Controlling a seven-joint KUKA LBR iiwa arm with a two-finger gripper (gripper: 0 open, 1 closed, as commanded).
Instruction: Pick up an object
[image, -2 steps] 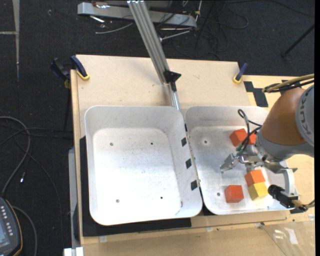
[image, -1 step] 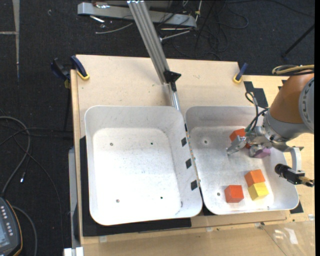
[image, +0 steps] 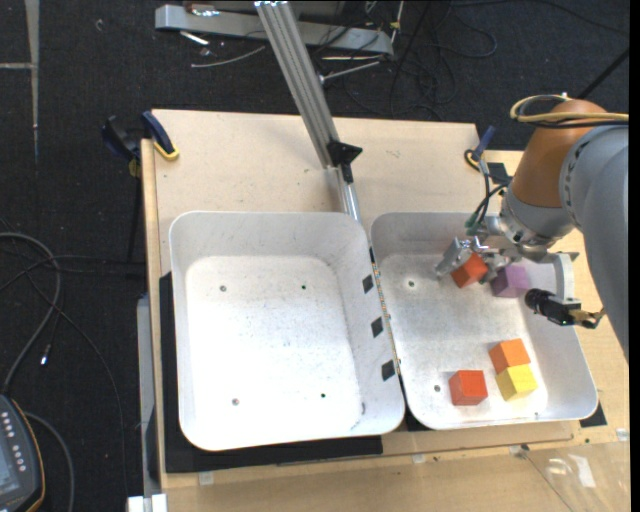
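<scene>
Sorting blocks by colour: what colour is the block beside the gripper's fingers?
Orange-red block at the gripper, with a pale purple block beside it; camera view.

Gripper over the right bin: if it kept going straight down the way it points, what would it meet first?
The gripper points down with an orange-red block at its tip, so that block comes first, then the right bin floor beneath. Depth is unclear; the block may already be between its fingers.

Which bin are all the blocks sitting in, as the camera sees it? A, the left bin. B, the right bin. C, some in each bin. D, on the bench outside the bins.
B: the red block, orange block, yellow block and purple block all lie in the right bin, as does the orange-red block at the end effector.
</scene>
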